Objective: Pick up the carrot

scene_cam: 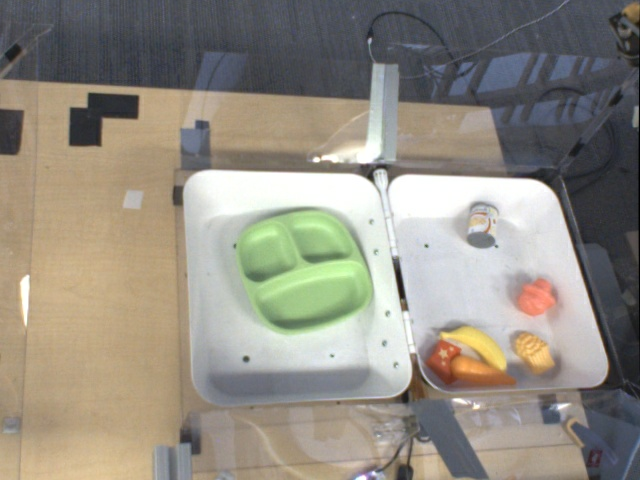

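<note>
Camera view
Carrot (481,372): lies at 6 o'clock of the right bin (440,268), against its near wall, touching the banana (476,344) and a red fruit (444,354).
Neighbours: yellow corn-like piece (532,351) at 5 o'clock; pinkish-red item (537,297) at 3; small can (482,224) at 1.
Left bin (210,268): green divided plate (302,269) at its middle.
Gripper: cannot tell its state.

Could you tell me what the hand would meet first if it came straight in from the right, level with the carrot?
Travelling low, probably the right bin's rim; past it, the yellow bumpy toy lies just right of the carrot. Height cannot be judged, so it might pass above both.
</note>
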Controlling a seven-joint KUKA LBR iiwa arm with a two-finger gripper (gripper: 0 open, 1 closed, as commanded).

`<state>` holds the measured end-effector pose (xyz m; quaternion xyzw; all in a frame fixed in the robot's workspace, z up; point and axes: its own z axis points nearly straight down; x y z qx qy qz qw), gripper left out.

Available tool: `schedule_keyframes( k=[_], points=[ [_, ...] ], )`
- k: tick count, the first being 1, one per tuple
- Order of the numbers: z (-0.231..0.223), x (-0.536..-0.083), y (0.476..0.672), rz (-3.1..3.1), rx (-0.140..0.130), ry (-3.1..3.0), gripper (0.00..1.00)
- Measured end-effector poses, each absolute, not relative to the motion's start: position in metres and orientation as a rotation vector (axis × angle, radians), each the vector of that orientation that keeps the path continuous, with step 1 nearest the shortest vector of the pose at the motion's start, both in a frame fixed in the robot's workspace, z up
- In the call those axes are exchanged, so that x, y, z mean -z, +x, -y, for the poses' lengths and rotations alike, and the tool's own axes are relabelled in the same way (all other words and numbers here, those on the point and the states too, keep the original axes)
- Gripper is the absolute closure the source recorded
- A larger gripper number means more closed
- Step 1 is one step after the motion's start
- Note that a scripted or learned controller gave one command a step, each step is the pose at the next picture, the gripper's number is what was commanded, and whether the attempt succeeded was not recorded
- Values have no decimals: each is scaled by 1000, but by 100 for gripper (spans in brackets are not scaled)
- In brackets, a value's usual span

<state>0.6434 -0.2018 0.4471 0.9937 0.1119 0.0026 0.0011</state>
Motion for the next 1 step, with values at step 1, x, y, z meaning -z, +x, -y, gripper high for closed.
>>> schedule_keyframes(
  k=[1],
  points=[
    [136, -283, 632, -678, -2, 3068, 100]
  ],
)
